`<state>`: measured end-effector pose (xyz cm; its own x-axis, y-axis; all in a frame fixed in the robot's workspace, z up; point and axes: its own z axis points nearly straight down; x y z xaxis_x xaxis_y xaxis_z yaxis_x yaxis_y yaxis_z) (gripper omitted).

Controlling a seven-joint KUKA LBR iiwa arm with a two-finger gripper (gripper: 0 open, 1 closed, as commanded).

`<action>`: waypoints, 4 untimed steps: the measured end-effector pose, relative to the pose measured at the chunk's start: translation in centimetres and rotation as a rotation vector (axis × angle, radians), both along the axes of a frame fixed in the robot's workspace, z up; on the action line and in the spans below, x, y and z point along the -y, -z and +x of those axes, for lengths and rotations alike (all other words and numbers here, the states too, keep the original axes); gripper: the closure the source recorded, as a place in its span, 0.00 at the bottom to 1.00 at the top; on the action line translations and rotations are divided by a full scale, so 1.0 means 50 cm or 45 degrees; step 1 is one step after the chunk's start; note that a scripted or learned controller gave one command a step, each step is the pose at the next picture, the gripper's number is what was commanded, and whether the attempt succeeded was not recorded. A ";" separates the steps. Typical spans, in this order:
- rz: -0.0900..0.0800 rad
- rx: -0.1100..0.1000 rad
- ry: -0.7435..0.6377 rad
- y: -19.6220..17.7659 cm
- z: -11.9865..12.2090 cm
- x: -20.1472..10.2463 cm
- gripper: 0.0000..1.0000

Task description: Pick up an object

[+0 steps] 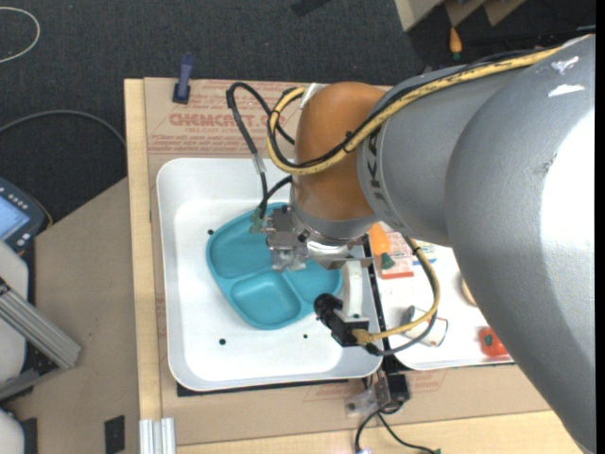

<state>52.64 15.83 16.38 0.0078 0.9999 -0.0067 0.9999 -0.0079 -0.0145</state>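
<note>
The big grey arm (492, 178) reached in from the right and covered much of the bench (142, 253), its orange band (331, 149) sitting over the back edge of the left bin (189, 282). Below the band, the gripper (284, 244) hung over a teal plastic dish (255, 277) (a divided one, with at least two shallow compartments) that lay flat near the middle of the left bin. The gripper's metal end was down at the dish's upper right part, but the wrist hid its tips, so whether they were apart, together or clamped on the dish could not be told. Yellow and black cables (274, 130) looped around the band and trailed down past the bin's front right corner. In the right bin (444, 353), mostly hidden by the arm, an orange and white packet (392, 253) lay close to the divide, and a small orange-red thing (492, 340) lay farther right.
</note>
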 end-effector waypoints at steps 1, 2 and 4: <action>0.014 0.043 -0.010 -0.423 0.032 0.027 1.00; 0.015 0.028 -0.022 -0.496 0.068 -0.144 1.00; 0.019 0.042 -0.012 -0.718 -0.069 -0.132 1.00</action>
